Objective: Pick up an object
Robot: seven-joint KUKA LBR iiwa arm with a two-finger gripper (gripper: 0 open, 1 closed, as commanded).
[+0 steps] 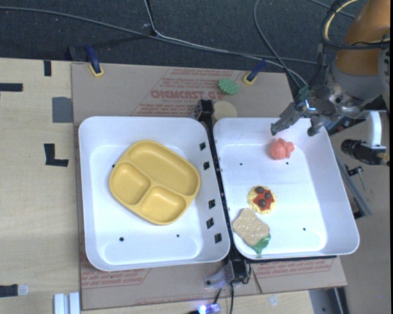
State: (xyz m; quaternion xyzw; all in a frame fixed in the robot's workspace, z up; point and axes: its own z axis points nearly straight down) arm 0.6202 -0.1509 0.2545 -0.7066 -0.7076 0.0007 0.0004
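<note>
My gripper (295, 124) hovers over the far edge of the right bin (327, 175), its two dark fingers spread open with nothing between them. A pink-red lumpy toy (281, 148) lies in the bin just in front of and slightly left of the fingertips. Nearer the front sit a small round pizza-like piece (262, 199) with red and dark toppings and a tan bread-like piece (250, 227) with a green bit at its corner.
The left bin (98, 241) holds a yellow divided plate (154, 181). A small green object (227, 85) lies on the cardboard behind the bins. Cables run across the dark backdrop at the top.
</note>
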